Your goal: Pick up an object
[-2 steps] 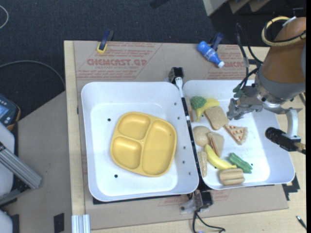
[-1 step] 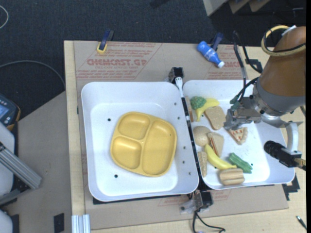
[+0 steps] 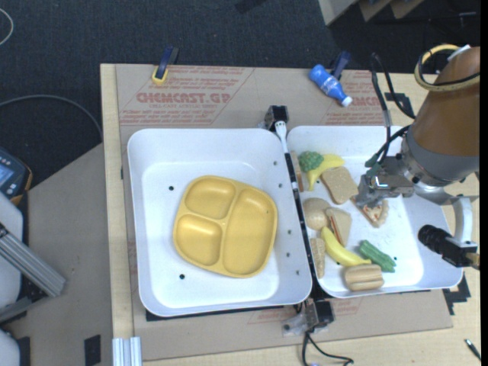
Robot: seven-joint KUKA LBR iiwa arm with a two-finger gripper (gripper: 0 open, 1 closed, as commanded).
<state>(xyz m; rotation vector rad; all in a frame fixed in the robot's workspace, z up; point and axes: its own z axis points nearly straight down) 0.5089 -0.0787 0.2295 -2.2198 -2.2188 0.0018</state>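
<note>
Toys fill the right bin [image 3: 435,239], and we pick the small tan piece [image 3: 374,215] as our landmark, since the gripper [image 3: 375,191] hangs right over it. It looks like a little slice of toy food, and it lies on the bin floor. Nothing is lifted yet, as far as we can see. We cannot tell how the gripper stands, because the wrist and wires hide its tips.

Just left of the tan piece lies a slice of bread [image 3: 338,184]. Up and left of it we see a green broccoli [image 3: 309,161] touching a yellow banana [image 3: 328,162]. Down and left sit a sandwich wedge [image 3: 338,223], a second banana [image 3: 341,251] and a hot dog bun [image 3: 363,277]. A green pepper [image 3: 377,255] lies just below it.

Far to the left of the tan piece, in the left bin [image 3: 145,197], rests a yellow tray [image 3: 226,225] with three parts. Well above it, on the cardboard, lies a blue bottle [image 3: 329,85].

We think the job is only at its start. The arm is in place above a toy, but the grab and the lift are both left to do.
</note>
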